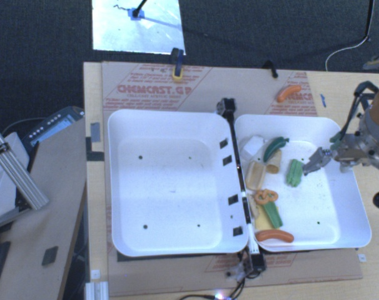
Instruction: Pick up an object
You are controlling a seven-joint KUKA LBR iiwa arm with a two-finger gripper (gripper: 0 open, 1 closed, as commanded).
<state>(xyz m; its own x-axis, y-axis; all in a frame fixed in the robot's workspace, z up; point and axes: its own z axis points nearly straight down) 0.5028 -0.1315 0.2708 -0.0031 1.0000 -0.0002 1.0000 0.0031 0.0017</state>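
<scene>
Gripper (pixel 316 162) over right bin (pixel 349 195), fingers narrow, holding nothing. Green ridged toy (pixel 294 172) just left of fingertips, apart from them. Orange sausage toy (pixel 274 235) at bin's near-left corner. Left bin (pixel 124 167) beside.

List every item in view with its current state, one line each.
gripper: over the right bin, beside the green block, holding nothing visible.
green block: lying in the right bin.
dark green pickle: lying tilted, near the white block.
white block: resting at the bin's left wall.
orange sausage: lying flat.
orange carrot: outside the bins, on the board.
</scene>
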